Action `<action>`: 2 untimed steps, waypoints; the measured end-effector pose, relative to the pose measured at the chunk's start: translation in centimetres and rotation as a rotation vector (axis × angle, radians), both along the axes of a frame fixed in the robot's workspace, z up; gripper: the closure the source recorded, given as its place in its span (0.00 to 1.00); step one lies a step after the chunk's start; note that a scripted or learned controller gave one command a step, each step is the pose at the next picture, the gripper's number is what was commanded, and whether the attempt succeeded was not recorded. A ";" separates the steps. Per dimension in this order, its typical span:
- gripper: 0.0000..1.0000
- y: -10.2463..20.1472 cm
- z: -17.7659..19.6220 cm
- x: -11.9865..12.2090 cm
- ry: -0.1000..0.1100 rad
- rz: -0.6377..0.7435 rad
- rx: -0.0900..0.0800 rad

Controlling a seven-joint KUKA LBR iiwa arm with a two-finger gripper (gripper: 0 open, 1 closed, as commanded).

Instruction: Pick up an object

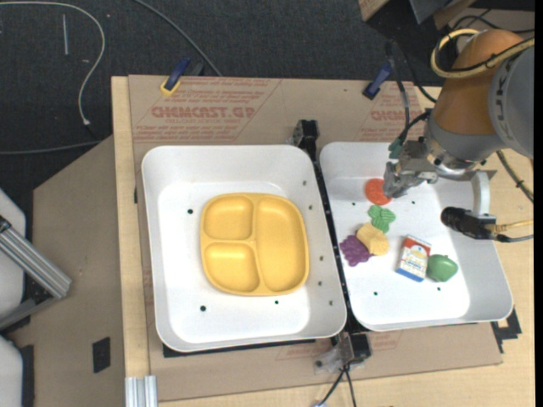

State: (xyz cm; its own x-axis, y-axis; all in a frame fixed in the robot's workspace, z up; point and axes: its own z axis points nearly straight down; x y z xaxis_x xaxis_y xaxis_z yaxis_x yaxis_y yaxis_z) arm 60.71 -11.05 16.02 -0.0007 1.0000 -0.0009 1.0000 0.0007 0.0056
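Orange-red toy tomato [376, 191] sits in the right bin [475, 299], and the gripper [395, 181] is parked low right beside it, probably lined up for a grab. Honestly can't tell how the jaws stand from this angle. The other toys cluster lower down; the yellow divided plate [254, 242] fills the left bin [165, 227].

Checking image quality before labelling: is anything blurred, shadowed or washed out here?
Camera view: even, soft light; the yellow plate and toys are sharp; the gripper looks slightly soft and casts a faint shadow by the red toy; the white bins are bright, not blown out.
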 end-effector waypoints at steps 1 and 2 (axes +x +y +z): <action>1.00 -0.3 4.4 0.2 -0.001 0.000 0.000; 1.00 0.6 9.6 1.0 -0.002 0.002 0.000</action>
